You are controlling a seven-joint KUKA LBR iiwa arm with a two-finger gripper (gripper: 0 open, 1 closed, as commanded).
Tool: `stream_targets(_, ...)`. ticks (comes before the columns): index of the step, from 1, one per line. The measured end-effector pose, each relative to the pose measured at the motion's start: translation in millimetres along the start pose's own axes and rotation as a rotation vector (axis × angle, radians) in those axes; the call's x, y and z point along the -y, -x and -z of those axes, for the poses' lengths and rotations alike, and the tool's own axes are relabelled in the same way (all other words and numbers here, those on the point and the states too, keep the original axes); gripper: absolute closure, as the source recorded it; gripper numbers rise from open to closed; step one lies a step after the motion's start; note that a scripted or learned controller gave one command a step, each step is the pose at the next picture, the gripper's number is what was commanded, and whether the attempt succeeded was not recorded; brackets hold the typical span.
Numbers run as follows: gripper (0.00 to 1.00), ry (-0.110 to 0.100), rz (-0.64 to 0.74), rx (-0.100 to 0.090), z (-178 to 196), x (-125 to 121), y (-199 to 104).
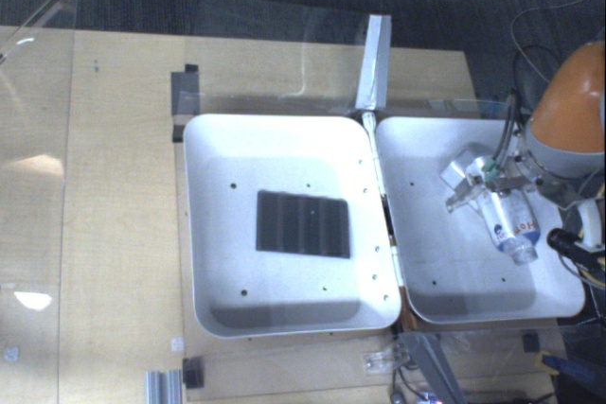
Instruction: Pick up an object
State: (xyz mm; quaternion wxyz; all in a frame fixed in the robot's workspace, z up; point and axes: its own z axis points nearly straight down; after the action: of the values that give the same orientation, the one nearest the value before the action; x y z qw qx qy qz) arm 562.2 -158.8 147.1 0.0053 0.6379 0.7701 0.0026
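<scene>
A: Where is the arm?

B: The grey arm point(568, 123), orange band uppermost, comes in from 3 o'clock and hangs over the right bin point(426, 232). The gripper point(466, 183) sits over the upper middle of that bin, its metal tip pointing toward 9 o'clock.

A: State of the hand?

B: Cannot tell. At this slant the tip reads as a pale grey cluster with a small green spot beside it; whether its two parts are apart or together is not resolved. Nothing is seen clamped between them.

A: The thing to pick?

B: A clear plastic bottle point(509, 222) with a blue and white label. It lies in the right bin, just beside the gripper at about 4 o'clock from it, its long axis running from 11 to 5 o'clock. The narrower end points toward 5 o'clock. Its upper end runs in under the wrist hardware, so contact there cannot be judged.

A: Is the bottle lifted?

B: Cannot tell from one slanted view; it appears over the bin floor, right of centre.

A: Left side?

B: The left bin point(218, 203) holds a dark ribbed rectangular mat point(304, 224) lying flat at its centre, well apart from the gripper. The two bins touch along their shared edge, on a pale wooden bench point(104, 203).
</scene>
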Motion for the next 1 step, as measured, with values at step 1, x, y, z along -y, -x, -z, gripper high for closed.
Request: stream_targets(1, 0.0, -0.004, 0.057, -0.003, -35.3, -1.8, 25.5)
